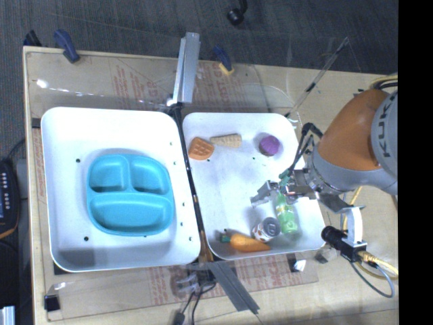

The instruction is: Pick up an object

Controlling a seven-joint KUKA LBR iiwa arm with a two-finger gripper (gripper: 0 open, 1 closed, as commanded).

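Note:
The right bin (230,181) holds several small items. An orange round piece (201,149) and a beige cone-shaped piece (226,140) lie at its far left, and a purple ball (269,145) lies at the far right. Along the near edge are a carrot (247,243), a small can (267,229) and a green bottle (287,219). My gripper (272,195) hangs over the bin's right side, just beyond the green bottle and the can. I see nothing held in it.
The left bin (61,181) contains a blue divided tray (130,195). A metal bar (185,70) stands at the back between the bins. The grey and orange arm (352,147) covers the right bin's right rim. Cables lie at the near right.

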